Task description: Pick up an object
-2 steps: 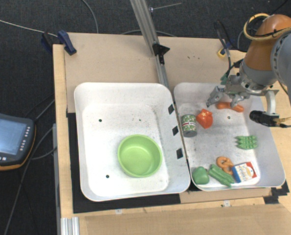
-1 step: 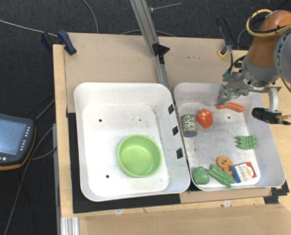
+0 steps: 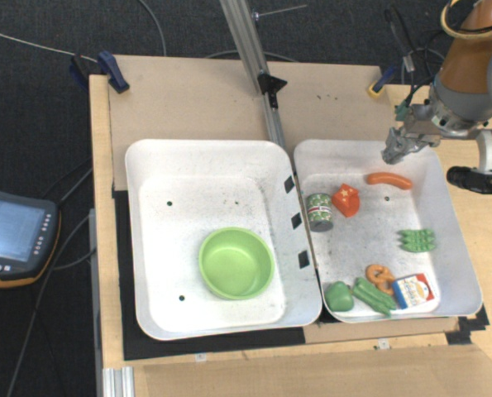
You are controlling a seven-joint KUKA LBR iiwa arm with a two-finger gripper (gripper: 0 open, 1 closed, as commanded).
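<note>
Gripper [image 3: 397, 149] above right bin [image 3: 452, 246] far edge, just beside orange sausage [image 3: 389, 180]; grip state cannot be told. Red pepper [image 3: 346, 200], can [image 3: 318, 211] near bin's left edge.

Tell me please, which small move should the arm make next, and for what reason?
Probably a short descent toward the orange sausage. The pincer hangs over the upper part of the right bin, just above and beside the sausage, with nothing seen in it. The sausage lies apart from the red piece and the can, so it looks like the nearest free target.
</note>
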